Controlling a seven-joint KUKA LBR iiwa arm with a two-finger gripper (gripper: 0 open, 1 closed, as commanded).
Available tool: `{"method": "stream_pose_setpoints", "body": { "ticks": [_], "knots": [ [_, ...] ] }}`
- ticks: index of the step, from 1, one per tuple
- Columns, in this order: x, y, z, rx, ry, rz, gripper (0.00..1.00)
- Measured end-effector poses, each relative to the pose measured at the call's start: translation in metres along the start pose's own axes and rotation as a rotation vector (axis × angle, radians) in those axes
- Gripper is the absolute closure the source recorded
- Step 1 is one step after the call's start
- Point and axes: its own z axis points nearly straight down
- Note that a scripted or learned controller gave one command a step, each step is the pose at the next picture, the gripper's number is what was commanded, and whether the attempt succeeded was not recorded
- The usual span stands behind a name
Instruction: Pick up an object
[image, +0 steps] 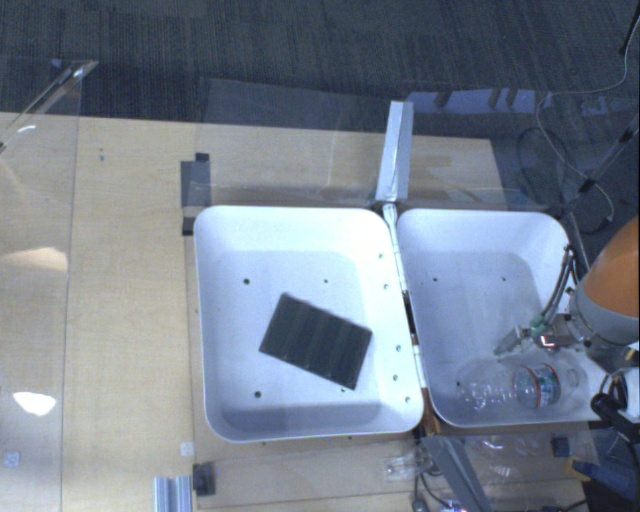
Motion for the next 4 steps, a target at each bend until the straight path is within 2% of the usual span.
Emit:
{"method": "stream_pose_setpoints", "body": {
  "ticks": [1,2,3,4],
  "knots": [
    [0.001,0.003,-0.012,-0.005,0.0,-0.005,1.0],
    [0.001,0.003,-0.012,-0.005,0.0,-0.005,0.0],
    [-0.002,-0.001,0.0,0.001,0.002,-0.137,0.0],
    [-0.005,0.05,0.001,0.002,0.002,0.01,0.0]
  ]
}}
